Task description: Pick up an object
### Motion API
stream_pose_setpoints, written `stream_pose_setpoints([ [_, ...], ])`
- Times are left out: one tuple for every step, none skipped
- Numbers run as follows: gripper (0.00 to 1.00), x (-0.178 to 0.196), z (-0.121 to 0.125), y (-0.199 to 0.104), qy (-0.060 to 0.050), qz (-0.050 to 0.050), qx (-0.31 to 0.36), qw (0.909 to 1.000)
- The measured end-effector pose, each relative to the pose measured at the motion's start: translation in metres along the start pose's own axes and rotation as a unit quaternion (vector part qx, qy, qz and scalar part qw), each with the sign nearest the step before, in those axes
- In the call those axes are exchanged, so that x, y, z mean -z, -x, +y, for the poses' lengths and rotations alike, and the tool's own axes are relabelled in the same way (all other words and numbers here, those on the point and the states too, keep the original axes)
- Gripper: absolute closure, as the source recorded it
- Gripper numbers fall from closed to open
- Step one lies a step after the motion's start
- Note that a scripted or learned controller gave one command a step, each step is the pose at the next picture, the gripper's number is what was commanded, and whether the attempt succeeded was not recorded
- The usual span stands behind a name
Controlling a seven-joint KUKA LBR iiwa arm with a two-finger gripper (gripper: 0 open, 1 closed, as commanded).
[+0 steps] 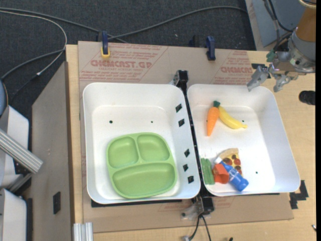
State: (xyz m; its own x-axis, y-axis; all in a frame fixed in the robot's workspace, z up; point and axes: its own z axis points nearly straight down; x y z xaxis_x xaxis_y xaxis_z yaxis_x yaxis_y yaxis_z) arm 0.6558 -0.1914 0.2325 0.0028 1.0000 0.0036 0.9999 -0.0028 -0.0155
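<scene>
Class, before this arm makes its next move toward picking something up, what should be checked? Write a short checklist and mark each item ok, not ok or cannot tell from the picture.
1. Gripper carries nothing: ok; its fingers are spread with nothing between them.
2. Gripper is above a target: not ok; it hangs over the far right corner of the right bin, away from the toys.
3. A target lies apart from the others: ok; the carrot and banana lie mid-bin, touching only each other.
4. Pile at the near edge is easy to grasp: not ok; the blue bottle and its neighbours are crowded together.
5. Green plate is out of the way: ok; it sits in the left bin.
</scene>
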Motion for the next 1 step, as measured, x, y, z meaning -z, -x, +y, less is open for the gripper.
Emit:
stream_pose_setpoints([
  [0.00, 0.0093, 0.0026, -0.0007, 0.007, -0.002, 0.002, 1.0000],
])
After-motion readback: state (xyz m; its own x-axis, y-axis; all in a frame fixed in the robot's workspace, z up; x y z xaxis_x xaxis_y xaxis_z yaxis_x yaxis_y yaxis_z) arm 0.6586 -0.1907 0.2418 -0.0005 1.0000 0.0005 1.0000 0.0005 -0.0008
